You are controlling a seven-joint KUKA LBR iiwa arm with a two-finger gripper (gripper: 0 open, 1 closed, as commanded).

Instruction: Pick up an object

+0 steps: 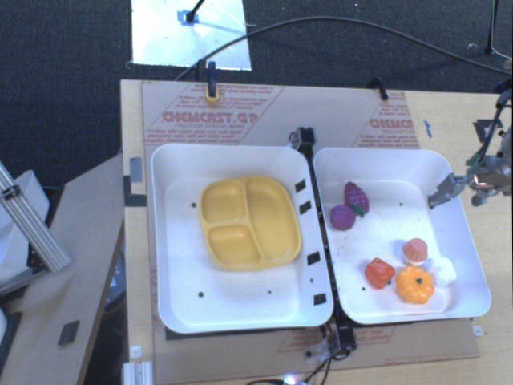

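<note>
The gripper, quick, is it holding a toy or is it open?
Gripper: it sits over the right bin's far right edge with no toy in it; too small and blurry to tell open from shut.

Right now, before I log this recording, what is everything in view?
Bins: two, white, side by side; left bin, right bin.
Divided plate: one, yellow, in the left bin.
Purple toys: two, touching, upper left of the right bin.
Red toy: one, lower middle of the right bin.
Pink-topped toy: one, right of the red one.
Orange pumpkin toy: one, lower right of the right bin.
White item: one, beside the pumpkin.
Hand: one, grey, over the right bin's right rim.
</note>
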